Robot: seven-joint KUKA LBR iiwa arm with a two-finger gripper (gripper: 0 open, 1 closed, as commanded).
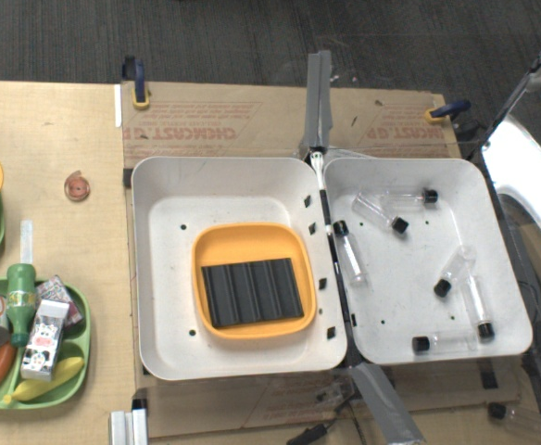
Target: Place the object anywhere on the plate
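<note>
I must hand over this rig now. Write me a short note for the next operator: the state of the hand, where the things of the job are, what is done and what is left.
Hand: I cannot report on it from the camera view.
Left bin: an orange plate sits in the middle, with a dark ribbed rectangular object lying flat on it.
Right bin: several clear tubes with black caps lie scattered, for example one near the top and one at the lower right.
Done: the dark object already rests on the plate, so the placing looks complete.
Left: probably nothing, unless a tube must go on the plate too; check this.
</note>
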